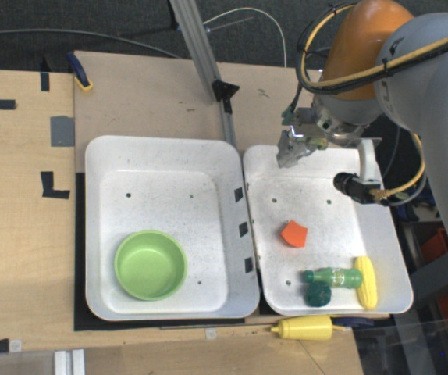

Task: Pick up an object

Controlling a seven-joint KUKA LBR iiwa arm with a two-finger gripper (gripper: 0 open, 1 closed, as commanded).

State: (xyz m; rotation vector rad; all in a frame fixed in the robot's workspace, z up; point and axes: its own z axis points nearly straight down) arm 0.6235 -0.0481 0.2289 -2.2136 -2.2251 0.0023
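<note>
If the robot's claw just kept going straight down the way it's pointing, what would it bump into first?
Probably just the bare white floor of the right bin, near its far edge. The claw hangs there pointing down, and the orange block lies nearer the camera, out of its line. Depth is hard to judge from one slanted view.

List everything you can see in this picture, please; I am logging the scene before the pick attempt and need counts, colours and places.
Bins: two, white, side by side on the bench.
Bowl: one, light green, near corner of the left bin.
Block: one, orange, middle of the right bin.
Bottle: one, green, lying in the right bin's near part.
Dark green object: one, beside the bottle.
Yellow object: one, at the bottle's right end.
Yellow bottle: one, on the bench outside the right bin's near edge.
Gripper: one, grey, above the right bin's far edge.
</note>
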